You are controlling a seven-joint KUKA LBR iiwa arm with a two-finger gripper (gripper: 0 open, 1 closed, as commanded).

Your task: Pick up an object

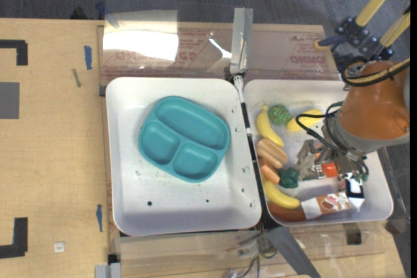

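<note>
Camera view has my hand [311, 159] down inside the right bin [381, 208], hovering low over the pile of toy food, and honestly I cannot tell whether it's spread or pinched from this angle since the metal bits blur into the clutter under the orange wrist. Closest thing to it looks like the little dark green veggie piece [288, 177], sitting just beside the hand in the middle of the bin, touching or nearly touching the hot dog [272, 153] and the lower banana [280, 194]. If that's my target, my take is to come straight down and centre on it before squeezing, because everything is packed tight and a sloppy approach would just nudge the neighbours or catch two things at once. The veggie piece is small, knobbly and dark, so probably a fiddly grab that could pop out sideways. There's also an upper banana [268, 127] along the left wall, a lighter green broccoli-ish lump [280, 114] near the top, and a flat white and red packet [333, 204] at the front edge. The left bin [124, 205] just holds a teal divided plate [185, 138], well apart from where I'm working.
</note>
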